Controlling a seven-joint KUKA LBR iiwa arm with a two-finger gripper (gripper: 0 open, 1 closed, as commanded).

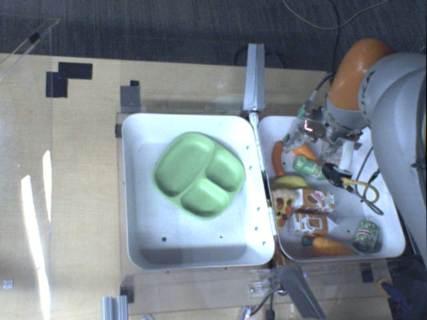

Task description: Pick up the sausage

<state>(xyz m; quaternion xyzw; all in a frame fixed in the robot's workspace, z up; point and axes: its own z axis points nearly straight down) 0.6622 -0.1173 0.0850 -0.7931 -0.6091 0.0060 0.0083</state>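
The sausage (277,157), likely light, smooth and slippery, lies along the right bin's (393,245) left wall near its far corner; grip mid-length; whether the end effector (319,141) is spread is unclear.

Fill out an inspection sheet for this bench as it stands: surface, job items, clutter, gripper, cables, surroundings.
Surface: wooden bench bearing left bin and right bin.
Job's things: sausage, reddish, by the right bin's left wall, lying free.
Clutter: green divided plate in the left bin; banana, two carrots, snack packets, small can in the right bin.
Grippers: gripper low over the right bin's far end; finger state unclear.
Cables: black cable looped on the floor beyond the bench.
Surroundings: dark carpet.
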